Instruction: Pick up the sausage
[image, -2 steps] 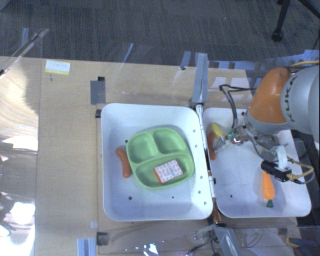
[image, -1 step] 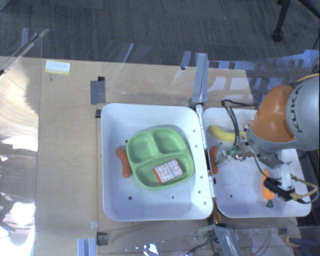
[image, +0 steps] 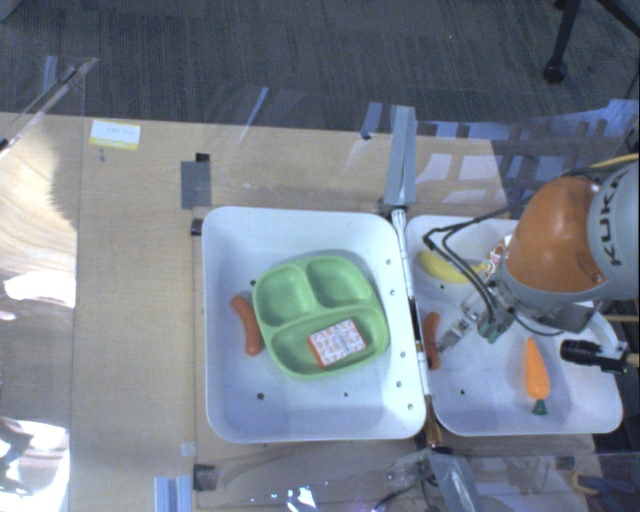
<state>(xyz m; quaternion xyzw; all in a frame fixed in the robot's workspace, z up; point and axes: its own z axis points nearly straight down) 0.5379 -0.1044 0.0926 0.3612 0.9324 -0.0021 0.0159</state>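
1. Pale wood table (image: 120, 330), bearing two shallow white bins side by side.
2. Left bin (image: 225, 400): white, square, holding a green tray and one sausage.
3. Green divided tray (image: 318, 312), three compartments, near the left bin's middle; red-and-white patterned packet (image: 336, 343) lying in the nearest, largest compartment.
4. Sausage (image: 247, 324), reddish-orange, lying on the left bin's floor just beside the tray's left edge, roughly lengthwise front to back, well apart from the hand.
5. Right bin (image: 480, 410): white, adjoining the left bin along a shared rim.
6. Carrot (image: 537, 374), orange with a dark green end, lying at the right bin's near right.
7. Second reddish sausage-like piece (image: 431, 339), lying against the right bin's left wall.
8. Hand (image: 455, 335), low over the right bin, tips just beside the reddish piece; open or closed cannot be told, nothing seen between the tips.
9. Arm (image: 560, 245), grey with an orange band, reaching in from the right above the right bin.
10. Yellow banana-like item (image: 440, 266), at the right bin's far left, partly under a black cable.
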